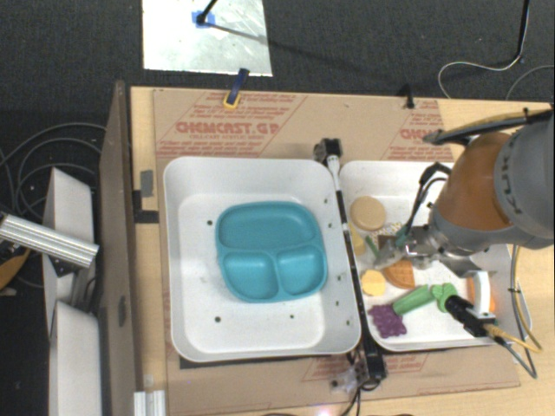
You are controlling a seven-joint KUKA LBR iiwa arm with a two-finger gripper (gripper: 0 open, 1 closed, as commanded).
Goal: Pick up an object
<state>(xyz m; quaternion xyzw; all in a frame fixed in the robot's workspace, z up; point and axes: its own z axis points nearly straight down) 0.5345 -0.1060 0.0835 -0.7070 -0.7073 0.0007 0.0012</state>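
Left bin (186,232): blue divided plate (270,251), untouched | Right bin (395,173): toy food clustered — tan round (368,212), yellow disc (373,282), purple grapes (388,320), green piece (423,298) | Gripper (392,251): low over cluster, grip state unclear | Advice: centre on one separated item, descend straight, avoid the bin wall.

Two bins sit side by side on the tabletop (260,120). The left bin (186,232) holds a divided tray (270,250) near its middle. The right bin (390,176) holds the small things: a round disc (368,212) toward the back, a flat slice (373,282) just in front of it, a grape cluster (388,320) nearest the front edge (beside a long vegetable (414,300) on its right). The pincer (386,248) hangs between disc and slice.
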